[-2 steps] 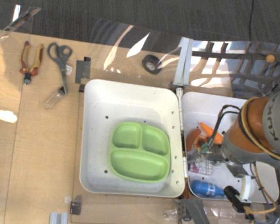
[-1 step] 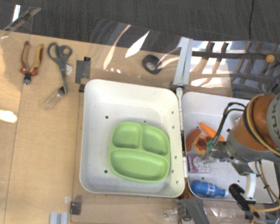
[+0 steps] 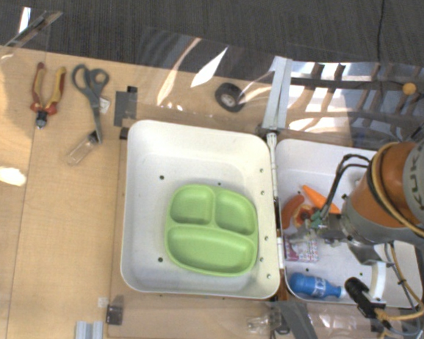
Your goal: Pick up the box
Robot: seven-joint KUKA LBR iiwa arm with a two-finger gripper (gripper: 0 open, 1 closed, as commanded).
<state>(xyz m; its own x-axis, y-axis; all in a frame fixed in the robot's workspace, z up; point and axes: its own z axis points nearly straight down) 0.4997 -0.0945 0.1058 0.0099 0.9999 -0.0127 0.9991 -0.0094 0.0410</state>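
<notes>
Grey arm (image 3: 398,196) is hovering over the right bin (image 3: 301,160), near the box (image 3: 301,248); finger state cannot be determined.

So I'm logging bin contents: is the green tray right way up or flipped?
Right way up: the green tray lies flat in the left bin, its three compartments open toward the camera.

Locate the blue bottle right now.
Camera view: blue bottle lies in the right bin, near its front-left corner, below the arm.
</notes>
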